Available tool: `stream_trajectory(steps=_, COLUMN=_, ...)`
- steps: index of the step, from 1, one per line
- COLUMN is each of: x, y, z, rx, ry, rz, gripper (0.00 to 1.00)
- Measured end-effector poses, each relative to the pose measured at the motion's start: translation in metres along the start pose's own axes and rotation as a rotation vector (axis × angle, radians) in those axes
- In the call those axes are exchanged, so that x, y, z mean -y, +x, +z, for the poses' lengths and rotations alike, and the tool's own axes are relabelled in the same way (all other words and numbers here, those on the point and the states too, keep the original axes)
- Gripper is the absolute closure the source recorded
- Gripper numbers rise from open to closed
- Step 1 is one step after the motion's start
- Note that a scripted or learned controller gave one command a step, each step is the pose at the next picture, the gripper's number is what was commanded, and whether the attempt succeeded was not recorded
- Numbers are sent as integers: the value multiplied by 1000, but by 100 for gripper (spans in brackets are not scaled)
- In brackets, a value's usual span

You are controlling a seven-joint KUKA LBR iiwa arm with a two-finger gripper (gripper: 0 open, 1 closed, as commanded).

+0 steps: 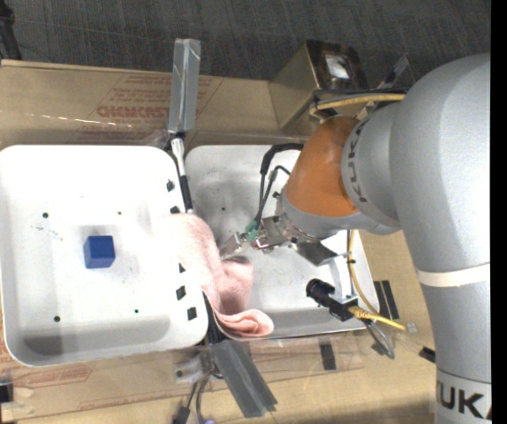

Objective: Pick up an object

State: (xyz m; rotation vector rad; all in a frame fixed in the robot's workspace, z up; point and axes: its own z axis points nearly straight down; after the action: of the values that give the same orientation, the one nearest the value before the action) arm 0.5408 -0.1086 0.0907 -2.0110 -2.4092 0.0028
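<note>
Cardboard-lined worktop [59, 104] with two shallow white bins side by side; grey arm with orange band [324, 179] enters from the right.

Left bin [24, 237]: one blue cube [100, 251], small, resting flat near the middle, faces roughly square to the bin walls. Right bin [218, 170]: one pink cloth [227, 281], crumpled, long axis running from the dividing wall down toward the near rim, draped over that rim. Hand [249, 237] low over the right bin, just beside the cloth's upper end; whether it is spread or pinched cannot be told.
</note>
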Motion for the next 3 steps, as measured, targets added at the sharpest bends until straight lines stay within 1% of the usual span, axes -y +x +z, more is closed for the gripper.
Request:
stream_trajectory(steps=1, x=58, y=11, z=0, rx=0, ry=-1, rz=-245, gripper=0)
stream_trajectory(steps=2, x=66, y=-33, z=-20, rx=0, ry=-2, rz=-77, gripper=0)
stream_trajectory(steps=3, x=60, y=23, z=-1, rx=3, ry=-4, rz=-121, gripper=0)
